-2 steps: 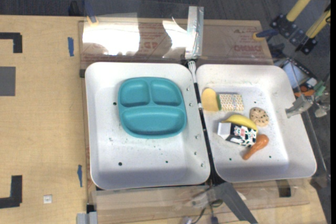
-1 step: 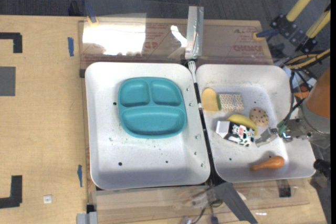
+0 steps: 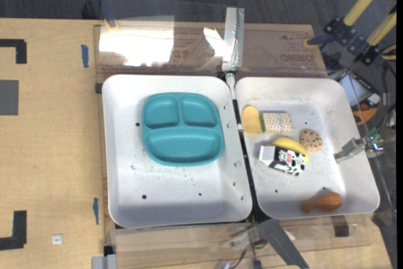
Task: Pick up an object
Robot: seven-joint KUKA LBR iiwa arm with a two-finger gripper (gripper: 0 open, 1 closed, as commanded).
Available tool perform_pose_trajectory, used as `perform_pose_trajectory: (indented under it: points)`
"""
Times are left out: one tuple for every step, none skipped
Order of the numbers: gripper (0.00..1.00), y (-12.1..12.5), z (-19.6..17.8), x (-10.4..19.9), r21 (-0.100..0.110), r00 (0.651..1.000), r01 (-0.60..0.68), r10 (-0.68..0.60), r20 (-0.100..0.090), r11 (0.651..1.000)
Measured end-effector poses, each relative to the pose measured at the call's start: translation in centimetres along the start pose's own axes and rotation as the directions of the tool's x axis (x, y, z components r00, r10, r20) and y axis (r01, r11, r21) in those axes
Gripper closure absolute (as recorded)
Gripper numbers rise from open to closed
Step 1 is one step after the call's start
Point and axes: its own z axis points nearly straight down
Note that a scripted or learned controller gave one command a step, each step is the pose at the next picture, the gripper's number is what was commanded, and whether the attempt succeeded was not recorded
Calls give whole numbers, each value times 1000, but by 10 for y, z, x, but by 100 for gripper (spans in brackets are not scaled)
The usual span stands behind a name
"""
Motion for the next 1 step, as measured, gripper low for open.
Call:
perform_pose_trajectory:
  points:
    - [0,4,103,59,3,971,238,-238,-5,971]
